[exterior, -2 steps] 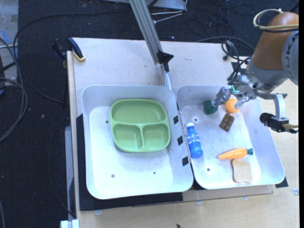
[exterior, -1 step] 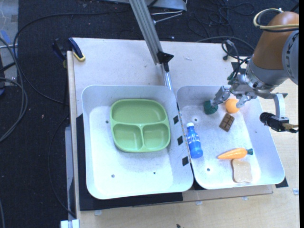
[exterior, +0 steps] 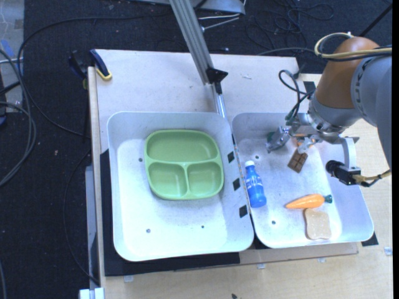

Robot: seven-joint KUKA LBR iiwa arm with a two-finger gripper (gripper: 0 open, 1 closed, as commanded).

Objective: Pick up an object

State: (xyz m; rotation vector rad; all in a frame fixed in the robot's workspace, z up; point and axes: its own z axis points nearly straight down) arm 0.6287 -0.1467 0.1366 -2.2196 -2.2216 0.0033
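The brown block lies in the right bin, tilted, its long axis running from upper right to lower left, just beside the pincer. Whether the pincer is clenched or released cannot be told. The arm reaches in from the right, wrist bent down over the bin's far part. Nearer than the block lie a carrot, tip pointing left, and a bread slice; left of it, a blue bottle.
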